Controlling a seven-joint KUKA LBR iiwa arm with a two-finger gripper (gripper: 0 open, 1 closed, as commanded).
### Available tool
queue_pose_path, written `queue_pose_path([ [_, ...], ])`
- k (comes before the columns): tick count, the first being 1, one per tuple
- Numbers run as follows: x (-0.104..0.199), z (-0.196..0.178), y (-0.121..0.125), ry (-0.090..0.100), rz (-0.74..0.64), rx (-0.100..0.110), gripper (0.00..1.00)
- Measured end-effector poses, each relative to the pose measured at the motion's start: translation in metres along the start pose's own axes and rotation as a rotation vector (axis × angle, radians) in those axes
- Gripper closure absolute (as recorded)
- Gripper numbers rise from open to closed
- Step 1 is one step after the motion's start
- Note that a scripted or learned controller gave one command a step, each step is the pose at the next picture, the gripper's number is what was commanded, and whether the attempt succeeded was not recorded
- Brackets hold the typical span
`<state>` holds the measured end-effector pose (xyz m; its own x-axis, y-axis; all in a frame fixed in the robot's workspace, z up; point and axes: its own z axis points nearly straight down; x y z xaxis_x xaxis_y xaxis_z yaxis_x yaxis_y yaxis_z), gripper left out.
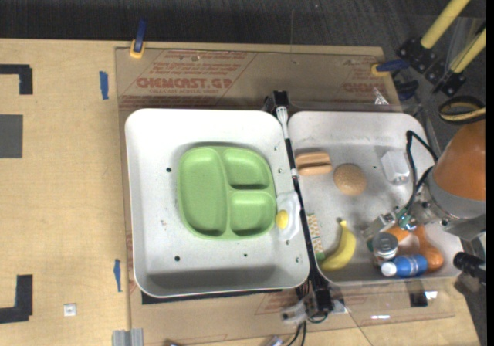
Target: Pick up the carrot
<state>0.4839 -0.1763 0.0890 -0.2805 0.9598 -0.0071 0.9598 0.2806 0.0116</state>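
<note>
While the grey arm with its orange band reaches in from the right, the claw hangs low over the right shallow white bin, and whether it is open or closed cannot be told, since its tips are lost among the clutter. Right at the claw, just below and to its right, lies the orange carrot, partly hidden by the wrist; no grip on it can be made out. Touching the carrot's lower side is a small blue and white bottle, with a round grey-topped object just left of it. Farther left of the claw rests a yellow banana. Up and to the left sit a round tan ball and a tan hot-dog bun. Well to the left, the left white bin holds a green divided plate, on the brown surface.
</note>
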Motion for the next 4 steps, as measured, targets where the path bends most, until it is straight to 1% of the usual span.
queue_pose_path([
  [1,0.039,0.0,0.011,-0.003,-0.037,0.0,0.0],
  [2,0.036,-0.012,0.014,-0.014,-0.033,-0.012,1.0],
  [3,0.036,-0.012,0.014,-0.014,-0.033,-0.011,0.0],
  [4,-0.031,0.0,-0.007,-0.004,-0.191,-0.008,0.0],
])
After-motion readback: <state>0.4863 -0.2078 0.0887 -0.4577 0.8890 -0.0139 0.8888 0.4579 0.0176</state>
